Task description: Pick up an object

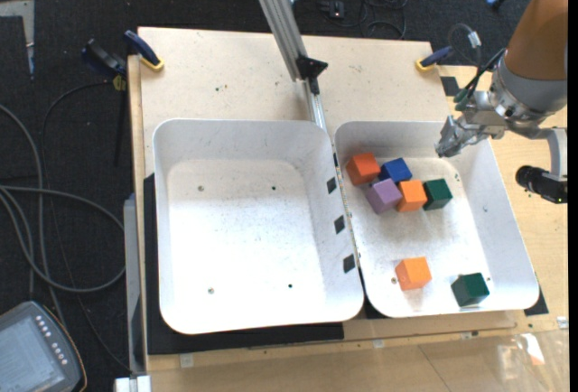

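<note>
The right bin (506,228) holds a cluster of small cubes near its far side: an orange cube (364,167), a blue cube (396,171), a purple cube (386,194), a second orange cube (413,194) and a dark green cube (437,193). Closer to the front lie another orange cube (413,273) and another dark green cube (470,288). My gripper (449,144) hangs over the bin's far right corner, above and to the right of the cluster, with nothing seen between its fingers.
The left bin (181,200) sits beside the right one, with a dark divider strip between them. A slanted metal pole (275,6) reaches down to the bins' far junction. Clamps (144,51) sit at the board's far corners.
</note>
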`<state>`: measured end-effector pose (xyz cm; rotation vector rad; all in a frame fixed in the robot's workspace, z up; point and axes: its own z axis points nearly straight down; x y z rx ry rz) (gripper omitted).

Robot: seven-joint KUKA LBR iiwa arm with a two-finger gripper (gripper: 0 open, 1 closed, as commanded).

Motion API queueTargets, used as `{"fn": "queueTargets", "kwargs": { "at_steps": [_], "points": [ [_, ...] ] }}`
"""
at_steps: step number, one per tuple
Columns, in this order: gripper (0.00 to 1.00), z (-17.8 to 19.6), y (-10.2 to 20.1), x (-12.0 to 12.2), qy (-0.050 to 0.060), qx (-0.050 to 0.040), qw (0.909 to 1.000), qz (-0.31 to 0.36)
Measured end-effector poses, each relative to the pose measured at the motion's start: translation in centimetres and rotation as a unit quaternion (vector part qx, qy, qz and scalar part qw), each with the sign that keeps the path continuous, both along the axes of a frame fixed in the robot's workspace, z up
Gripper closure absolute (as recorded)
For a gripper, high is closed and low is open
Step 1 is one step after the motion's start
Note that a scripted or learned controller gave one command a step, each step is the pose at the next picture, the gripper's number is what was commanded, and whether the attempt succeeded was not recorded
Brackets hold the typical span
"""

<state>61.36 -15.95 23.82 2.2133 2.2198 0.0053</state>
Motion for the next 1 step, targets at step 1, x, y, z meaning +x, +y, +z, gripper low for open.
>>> {"fn": "queueTargets", "kwargs": {
  "at_steps": [1],
  "points": [
    [1.0,-1.12,5.23,-0.32,0.004,0.002,1.0,0.002]
  ]
}}
